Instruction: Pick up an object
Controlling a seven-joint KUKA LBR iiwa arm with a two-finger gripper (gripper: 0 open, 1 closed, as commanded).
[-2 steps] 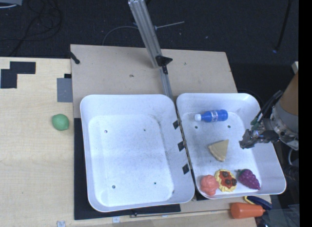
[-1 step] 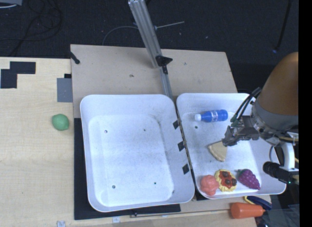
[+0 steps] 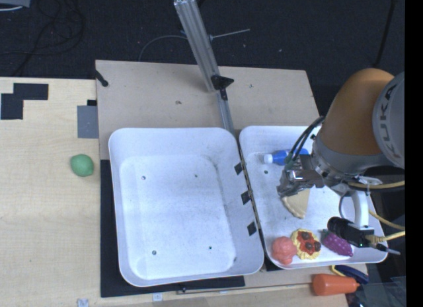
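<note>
My gripper hangs low over the right bin, right above the top end of a pale tan wedge. Just behind the gripper lies a blue bottle with a white cap, partly covered by the wrist. Along the bin's front edge sit a pink-red lump, a yellow and red toy and a purple bunch. I cannot see whether the gripper touches the wedge.
The left bin sits beside the right one, divided from it by a rim with black clips. A green ball rests on the bench far left. An orange object lies outside the right bin's front edge. A metal rail rises behind the bins.
</note>
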